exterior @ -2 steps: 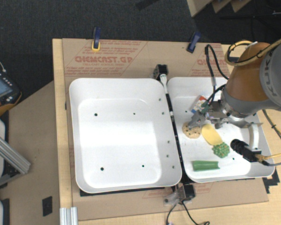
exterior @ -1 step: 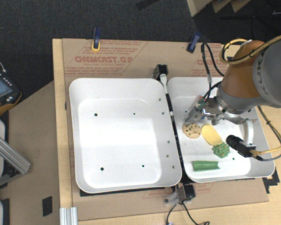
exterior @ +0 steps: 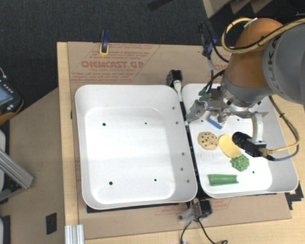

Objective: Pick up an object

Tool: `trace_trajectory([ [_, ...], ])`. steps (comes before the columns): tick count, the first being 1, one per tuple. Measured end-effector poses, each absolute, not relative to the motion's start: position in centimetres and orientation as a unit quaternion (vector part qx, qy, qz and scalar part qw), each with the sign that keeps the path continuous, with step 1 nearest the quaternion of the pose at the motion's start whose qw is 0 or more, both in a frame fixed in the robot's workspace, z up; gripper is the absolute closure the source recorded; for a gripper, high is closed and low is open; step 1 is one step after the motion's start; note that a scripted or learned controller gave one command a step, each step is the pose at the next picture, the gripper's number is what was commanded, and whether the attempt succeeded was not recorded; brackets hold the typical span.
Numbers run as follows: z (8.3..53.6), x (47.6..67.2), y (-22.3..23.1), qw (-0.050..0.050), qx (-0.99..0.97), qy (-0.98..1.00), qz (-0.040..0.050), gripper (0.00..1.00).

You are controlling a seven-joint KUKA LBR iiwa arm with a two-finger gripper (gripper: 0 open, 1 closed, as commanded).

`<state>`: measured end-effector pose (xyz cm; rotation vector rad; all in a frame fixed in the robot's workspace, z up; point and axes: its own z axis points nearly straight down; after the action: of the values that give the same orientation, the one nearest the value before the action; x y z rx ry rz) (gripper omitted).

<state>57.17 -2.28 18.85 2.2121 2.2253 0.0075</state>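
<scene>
The arm point(exterior: 259, 55) reaches in over the right bin point(exterior: 279, 179), and its claw point(exterior: 213, 113) hangs low above the bin's upper left part, close to the wall shared with the left bin point(exterior: 91, 105). Whether the claw is spread or pressed together I cannot tell, since the wrist hides its tips from this angle; nothing can be seen pinched in it. The things to choose from all lie in the right bin: a cookie point(exterior: 208, 141) just below the claw, a yellow piece point(exterior: 229, 145) beside the cookie on its right, a green bumpy piece point(exterior: 240, 162) just below that, a long green pod point(exterior: 222, 179) nearer the front edge, and a small blue piece point(exterior: 214, 121) almost under the claw. The nearest candidates look to be the blue piece and the cookie. To do this step well, the claw should settle on one item, centre over it before dropping, and come down straight. The cookie lies flat and may be hard to get under, so closing across its width would likely work best. The yellow and bumpy green pieces sit close together, so a grab there risks nudging one aside. The pod stands apart and looks the cleanest target if approached across its narrow side.
</scene>
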Motion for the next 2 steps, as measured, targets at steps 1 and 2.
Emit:
trace_trajectory([
  [1,25.8,58.2,-8.2,0.005,0.709,0.705,0.0019,0.00],
  [2,31.2,49.7,-7.8,0.000,0.708,0.706,0.0009,0.00],
])
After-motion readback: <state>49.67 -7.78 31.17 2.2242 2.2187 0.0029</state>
